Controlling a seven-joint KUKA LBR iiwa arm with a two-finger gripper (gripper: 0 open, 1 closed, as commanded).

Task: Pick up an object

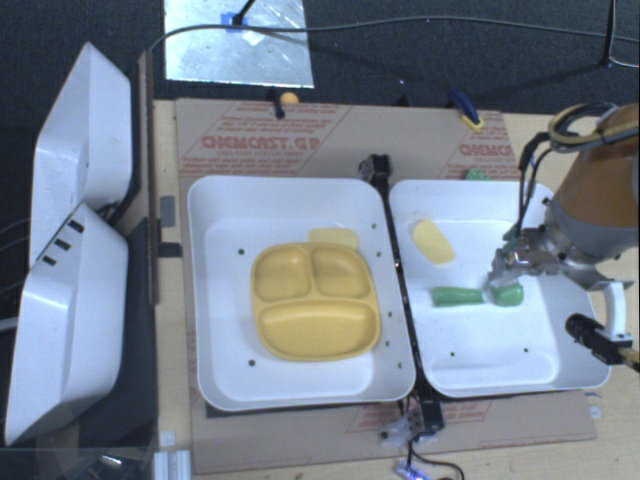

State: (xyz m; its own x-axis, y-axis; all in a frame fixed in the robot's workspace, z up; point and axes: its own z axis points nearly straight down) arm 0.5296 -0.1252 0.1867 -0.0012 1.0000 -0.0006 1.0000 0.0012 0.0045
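Green stick [458, 295] lies crosswise, pointing at claw [503, 284].

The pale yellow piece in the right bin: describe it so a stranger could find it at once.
Take the right bin, where the gripper is. The pale yellow piece lies near its upper left corner, above the green stick. It is that bin's only yellow thing, short and rounded.

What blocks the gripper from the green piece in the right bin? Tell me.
Nothing visible does. The gripper is low in the right bin, right at the end of the green piece nearest the arm. The pale yellow piece lies apart from it, toward the bin's far side.
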